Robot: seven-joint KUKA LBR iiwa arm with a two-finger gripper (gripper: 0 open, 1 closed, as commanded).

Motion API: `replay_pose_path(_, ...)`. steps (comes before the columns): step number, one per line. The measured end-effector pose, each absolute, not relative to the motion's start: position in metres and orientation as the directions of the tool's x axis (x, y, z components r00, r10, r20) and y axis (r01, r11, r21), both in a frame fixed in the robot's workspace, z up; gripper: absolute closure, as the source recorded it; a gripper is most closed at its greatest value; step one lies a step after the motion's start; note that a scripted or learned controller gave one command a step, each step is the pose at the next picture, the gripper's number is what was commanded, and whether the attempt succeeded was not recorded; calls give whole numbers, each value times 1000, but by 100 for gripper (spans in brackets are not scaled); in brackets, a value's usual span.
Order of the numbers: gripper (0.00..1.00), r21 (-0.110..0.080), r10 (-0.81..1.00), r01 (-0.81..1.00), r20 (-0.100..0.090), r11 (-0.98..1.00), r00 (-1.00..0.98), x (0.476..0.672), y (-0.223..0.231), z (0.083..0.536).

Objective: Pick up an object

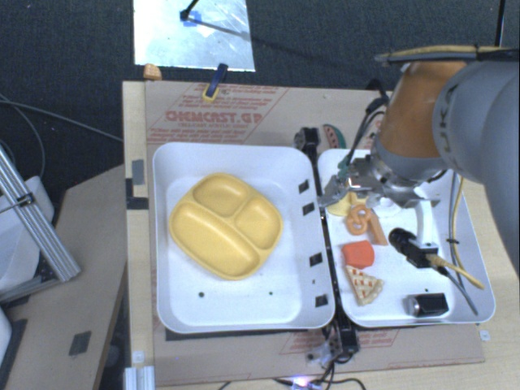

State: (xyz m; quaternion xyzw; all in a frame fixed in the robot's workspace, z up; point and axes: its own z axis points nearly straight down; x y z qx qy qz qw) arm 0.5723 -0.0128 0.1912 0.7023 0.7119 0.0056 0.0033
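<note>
The gripper (345,187) hangs low over the top left corner of the right bin (479,299); I cannot tell its state. Just below it lie a pretzel (357,219), a red block (358,254) and a waffle slice (365,285). A yellow tray (225,225) sits in the left bin (175,307).

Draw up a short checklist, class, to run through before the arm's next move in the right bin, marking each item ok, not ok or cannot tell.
1. Gripper over right white bin: ok.
2. Fingers' state: cannot tell.
3. Object held: cannot tell.
4. Orange pretzel-shaped toy near gripper: ok.
5. Red block and waffle-patterned wedge lie apart, unobstructed: ok.
6. Yellow divided plate alone in left white bin: ok.
</note>
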Motion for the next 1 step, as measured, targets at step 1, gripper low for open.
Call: replay_pose_path(1,0,-2,1000,1000,0,-1,1,514,-33,184)
